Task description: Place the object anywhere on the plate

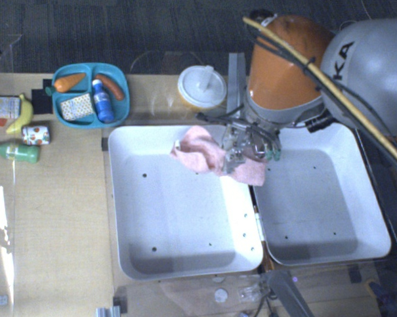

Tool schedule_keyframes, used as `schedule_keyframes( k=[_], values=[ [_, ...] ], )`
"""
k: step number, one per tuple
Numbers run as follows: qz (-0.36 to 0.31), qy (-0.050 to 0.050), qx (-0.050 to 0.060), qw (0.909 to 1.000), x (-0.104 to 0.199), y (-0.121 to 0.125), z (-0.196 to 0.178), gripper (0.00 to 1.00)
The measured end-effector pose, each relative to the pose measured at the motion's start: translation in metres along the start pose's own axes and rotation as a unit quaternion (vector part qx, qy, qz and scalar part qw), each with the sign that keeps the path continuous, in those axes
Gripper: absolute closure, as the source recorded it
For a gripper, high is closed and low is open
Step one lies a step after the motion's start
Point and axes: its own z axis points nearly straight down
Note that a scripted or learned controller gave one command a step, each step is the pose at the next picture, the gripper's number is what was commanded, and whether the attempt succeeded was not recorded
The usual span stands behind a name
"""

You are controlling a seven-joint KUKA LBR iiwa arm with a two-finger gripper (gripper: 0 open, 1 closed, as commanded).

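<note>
Inspector: Gripper [250,147] position is recorded above the inner rims of the two white bins, at their far end, beneath the orange band [283,59] of the arm.

Clerk: And the pink cloth [201,154]?

Inspector: It is seen crumpled and draped from the left bin [181,214] across the dividing rims toward the right bin [325,208]. Its right portion lies directly under the gripper.

Clerk: Is it pinched?

Inspector: That cannot be told; the fingertips are lost against the folds, and their spacing cannot be judged.

Clerk: Other items?

Inspector: A blue divided plate [90,95] with toy food is noted on the bench, well apart to the left. A white lidded cup [202,86] stands behind the bins. A banana [20,115], a can [35,135] and a green bottle [14,152] are logged at the left edge.
</note>
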Motion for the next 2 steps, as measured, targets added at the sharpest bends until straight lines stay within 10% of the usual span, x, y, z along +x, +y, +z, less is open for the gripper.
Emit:
schedule_keyframes(
  k=[2],
  values=[
    [-0.001, 0.002, 0.0, 1.0, 0.04, 0.101, 0.008, 1.0]
  ],
)
